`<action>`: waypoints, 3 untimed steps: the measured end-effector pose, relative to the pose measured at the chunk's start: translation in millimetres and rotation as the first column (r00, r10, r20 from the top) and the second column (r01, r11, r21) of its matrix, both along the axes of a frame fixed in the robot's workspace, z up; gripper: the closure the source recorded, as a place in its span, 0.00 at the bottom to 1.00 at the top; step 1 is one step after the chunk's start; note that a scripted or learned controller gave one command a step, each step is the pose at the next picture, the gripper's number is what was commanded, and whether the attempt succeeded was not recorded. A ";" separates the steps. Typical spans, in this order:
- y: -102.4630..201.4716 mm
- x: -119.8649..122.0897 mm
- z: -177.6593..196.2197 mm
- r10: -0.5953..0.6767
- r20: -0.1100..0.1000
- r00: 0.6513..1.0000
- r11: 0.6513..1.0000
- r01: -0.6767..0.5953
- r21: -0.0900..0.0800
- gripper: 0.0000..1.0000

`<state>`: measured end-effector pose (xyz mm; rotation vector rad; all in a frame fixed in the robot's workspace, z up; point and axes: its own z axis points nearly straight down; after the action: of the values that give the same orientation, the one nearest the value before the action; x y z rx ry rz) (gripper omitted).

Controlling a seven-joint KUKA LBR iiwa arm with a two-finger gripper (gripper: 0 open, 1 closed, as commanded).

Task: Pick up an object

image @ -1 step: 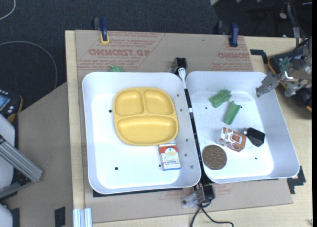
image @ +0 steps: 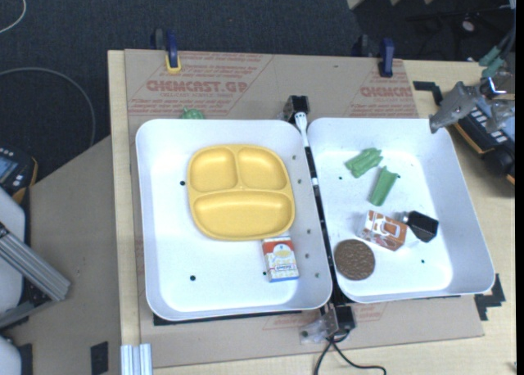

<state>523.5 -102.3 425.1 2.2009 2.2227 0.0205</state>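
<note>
Grey tool (image: 458, 107), grip state unreadable, sits up-right of the right white bin (image: 458, 201); nearest pick, the green oblong block (image: 382, 186), lies down-left, long axis near-vertical.

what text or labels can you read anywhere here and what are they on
"CHEMCAST GP", red print on the brown board under the bins, at its far left.
"CHEMCAST", partly readable, on the same board at its far right.
Small carton in the left bin: print too small to read.
Orange-and-white packet in the right bin: print blurred, unreadable.
</note>
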 end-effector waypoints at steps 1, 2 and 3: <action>-4.2 0.8 1.3 -0.008 -0.013 1.000 1.000 0.008 -0.002 1.00; -85.5 -10.6 -82.5 -0.018 -0.026 0.999 1.000 0.018 0.000 1.00; -123.9 -26.5 -164.4 -0.015 -0.028 0.999 1.000 0.015 0.002 1.00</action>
<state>497.0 -226.2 260.7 2.2327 2.2207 -0.0083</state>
